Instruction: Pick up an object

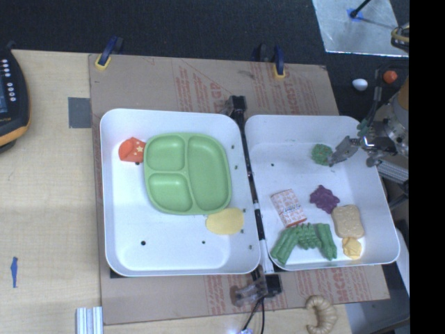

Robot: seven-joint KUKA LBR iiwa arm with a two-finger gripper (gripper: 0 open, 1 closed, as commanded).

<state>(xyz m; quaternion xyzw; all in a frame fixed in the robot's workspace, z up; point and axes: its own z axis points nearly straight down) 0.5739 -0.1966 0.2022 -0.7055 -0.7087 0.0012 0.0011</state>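
The right bin (278, 132) holds a small green lumpy piece (321, 153) near its far right. It also holds a purple piece (323, 198), a red-and-white packet (288, 207), a bunch of green pods (304, 241), a tan wafer (348, 220) and a small yellow piece (352, 248). My gripper (354, 160) hangs over that bin's right edge, open. Its left finger (341, 152) is right beside the green lumpy piece, and nothing sits between the fingers.
In the left bin (118, 242) lie a green divided plate (188, 172), a red piece (131, 149) and a yellow piece (224, 221). A tan curled object (321, 313) lies on the bench in front of the right bin. A control pendant (10, 103) rests at the far left.
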